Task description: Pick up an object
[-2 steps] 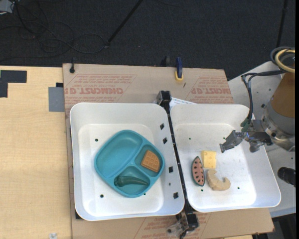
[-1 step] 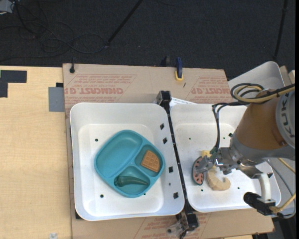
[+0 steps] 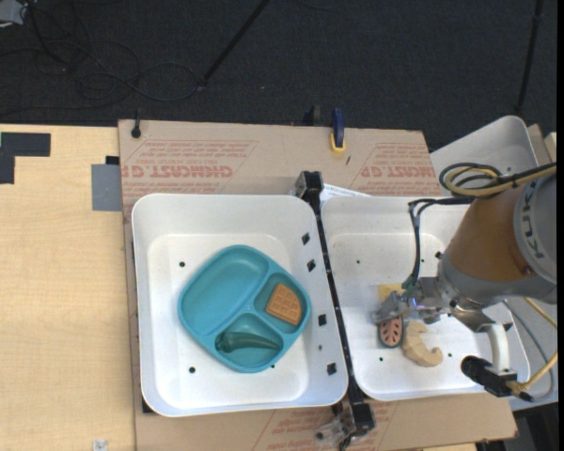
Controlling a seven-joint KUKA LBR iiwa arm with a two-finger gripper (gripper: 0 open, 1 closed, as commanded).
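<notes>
the hand (image 3: pixel 401 310) is down low in the right bin (image 3: pixel 362 219), reaching in from the right under the arm's orange band (image 3: pixel 489 247), and whether it is wide or narrow cannot be told from this angle. right at its tip sits a small reddish-brown object (image 3: pixel 390 332), oval, dotted with pale speckles, lying on the bin floor and touching or just beside the hand; no sign of it being lifted. just beside that, to the lower right, a pale tan curved piece (image 3: pixel 423 349), crescent-shaped like a bit of bread or a bone. a hint of something yellowish (image 3: pixel 388 294) peeks out above the hand. across the black divider (image 3: pixel 321 280), the left bin (image 3: pixel 160 252) carries a teal divided plate (image 3: pixel 221 289), with an orange waffle-like square (image 3: pixel 284 303) in its right compartment and a dark teal item (image 3: pixel 247 342) in the lower one. both bins rest on cardboard (image 3: pixel 216 163) on the light wooden surface (image 3: pixel 47 280).
</notes>
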